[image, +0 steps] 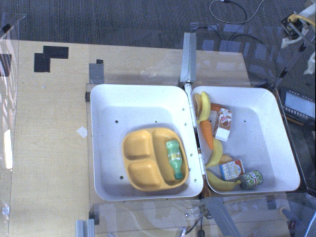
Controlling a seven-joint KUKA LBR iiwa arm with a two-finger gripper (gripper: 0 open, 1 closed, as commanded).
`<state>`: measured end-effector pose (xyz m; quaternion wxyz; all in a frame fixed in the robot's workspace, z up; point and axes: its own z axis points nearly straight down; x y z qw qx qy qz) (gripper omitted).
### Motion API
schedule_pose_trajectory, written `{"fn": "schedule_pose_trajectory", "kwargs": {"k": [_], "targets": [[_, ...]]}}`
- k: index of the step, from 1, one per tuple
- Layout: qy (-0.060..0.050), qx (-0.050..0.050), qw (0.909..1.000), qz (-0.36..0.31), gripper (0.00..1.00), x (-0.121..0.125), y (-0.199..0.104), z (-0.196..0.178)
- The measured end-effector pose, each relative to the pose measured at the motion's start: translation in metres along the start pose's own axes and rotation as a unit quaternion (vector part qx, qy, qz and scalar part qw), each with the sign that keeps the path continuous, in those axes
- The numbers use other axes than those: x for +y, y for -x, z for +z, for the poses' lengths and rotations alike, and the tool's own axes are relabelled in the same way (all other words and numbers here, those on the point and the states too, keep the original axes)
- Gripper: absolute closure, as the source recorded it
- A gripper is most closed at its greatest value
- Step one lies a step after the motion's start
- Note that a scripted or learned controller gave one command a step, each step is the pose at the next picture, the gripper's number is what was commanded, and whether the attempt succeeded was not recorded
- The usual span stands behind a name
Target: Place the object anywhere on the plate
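Where the left bin (98,147) sits on the bench (44,132), a yellow plate (140,162) holds a green bottle (174,158) lying in its right compartment. Right bin (276,132) contains bananas (203,106), a carrot (207,134), cartons (224,124) and a can (251,179). Fingers: state cannot be told.

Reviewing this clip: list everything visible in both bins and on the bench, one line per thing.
left bin: 1, white, left side of bench
right bin: 1, white, beside it
plate: 1, yellow, three compartments, in left bin
bottle: 1, green, lying in plate's right compartment
bananas: 3, yellow, right bin's left side
carrot: 1, orange, right bin
cartons: 2, small, white and red, right bin
can: 1, greenish, right bin's front
bench: 1, pale wood
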<state>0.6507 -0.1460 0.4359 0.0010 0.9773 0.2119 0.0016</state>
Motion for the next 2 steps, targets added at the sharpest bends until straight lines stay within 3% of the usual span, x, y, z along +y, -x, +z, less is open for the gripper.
{"fn": "schedule_pose_trajectory", "kwargs": {"k": [1,2], "targets": [[0.0,0.0,0.9954,0.096,0.0,0.039,0.012,0.0],[0.0,0.0,0.9946,0.104,0.0,0.058,0.012,0.0]]}}
